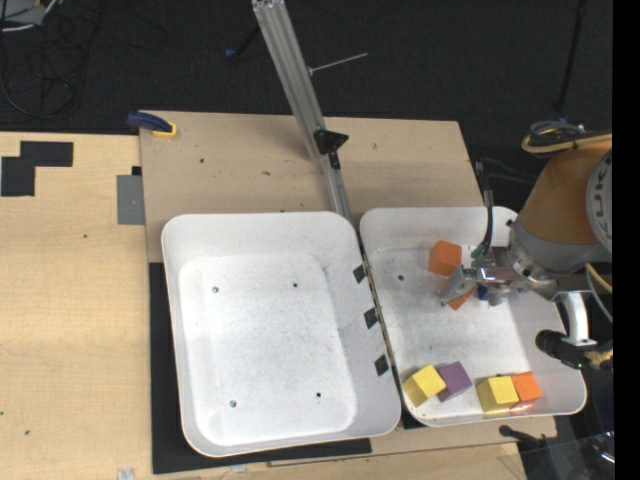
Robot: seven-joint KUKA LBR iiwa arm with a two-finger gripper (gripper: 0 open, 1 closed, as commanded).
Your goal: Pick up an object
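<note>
In the right bin (420, 238), my gripper (468, 286) is down near the floor, just below an orange cube (445, 258). A small orange piece (457, 303) shows at the fingertips, close against them. Along the bin's front edge lie a yellow cube (425, 382), a purple cube (454, 377), a second yellow cube (496, 393) and an orange cube (526, 387) beside it. The arm's grey and orange wrist comes in from the right and covers part of the bin's right side.
The left bin (200, 268) sits beside the right one, split from it by a ridge with black clips (370, 316). A metal rail (300, 98) slants up from between the bins. A blue and yellow clamp (152, 123) lies at the board's far left corner.
</note>
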